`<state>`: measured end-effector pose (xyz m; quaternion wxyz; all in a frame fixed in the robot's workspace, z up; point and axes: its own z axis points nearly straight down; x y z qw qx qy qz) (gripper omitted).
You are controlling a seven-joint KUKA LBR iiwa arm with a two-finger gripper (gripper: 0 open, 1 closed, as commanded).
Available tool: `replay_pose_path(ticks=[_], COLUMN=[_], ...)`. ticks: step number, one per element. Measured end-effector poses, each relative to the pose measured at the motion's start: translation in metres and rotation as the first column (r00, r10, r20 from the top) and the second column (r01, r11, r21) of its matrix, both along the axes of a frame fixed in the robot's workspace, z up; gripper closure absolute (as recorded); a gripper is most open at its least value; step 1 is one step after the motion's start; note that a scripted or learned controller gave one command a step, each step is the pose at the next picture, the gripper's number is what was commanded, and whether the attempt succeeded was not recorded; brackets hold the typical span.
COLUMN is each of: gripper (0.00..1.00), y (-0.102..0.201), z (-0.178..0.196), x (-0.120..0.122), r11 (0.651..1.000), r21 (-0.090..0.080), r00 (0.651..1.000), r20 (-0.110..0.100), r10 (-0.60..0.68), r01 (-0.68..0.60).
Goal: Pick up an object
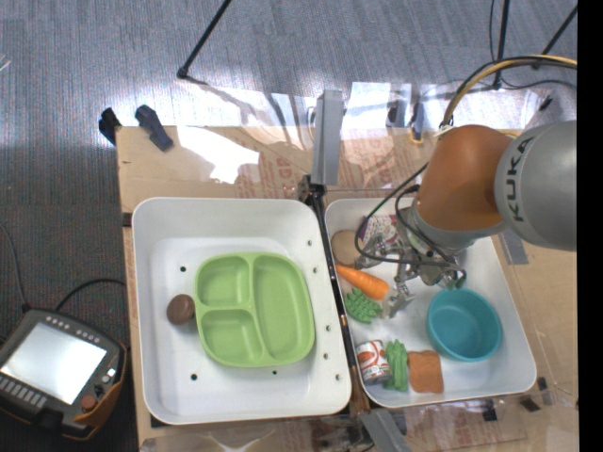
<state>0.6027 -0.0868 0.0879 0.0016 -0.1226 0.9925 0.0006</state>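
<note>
A wooden bench (188, 163) of light brown colour carries two shallow white plastic bins, the left bin (160, 234) and the right bin (509, 347), which stand side by side and touch along the middle. On the far left corner of the bench two small dark clamps (151, 125) sit near each other. A grey metal post (327, 139) stands at the far edge, just behind the place where the bins meet. On the dark grey carpet floor (57, 83), to the left of the bench, lies a black and orange control tablet with a bright screen (58, 370). Thin black stand legs (209, 28) cross the floor behind the bench.
</note>
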Motion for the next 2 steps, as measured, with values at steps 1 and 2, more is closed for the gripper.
replay_pose_path(ticks=[1,2], gripper=[1.00,1.00], y=[0.003,0.078], z=[0.010,0.109], x=[0.002,0.046], r11=[1.000,0.999], r21=[0.001,-0.002], r00=[1.000,0.999], r20=[0.004,0.017], r10=[0.005,-0.044], r01=[-0.005,0.044])
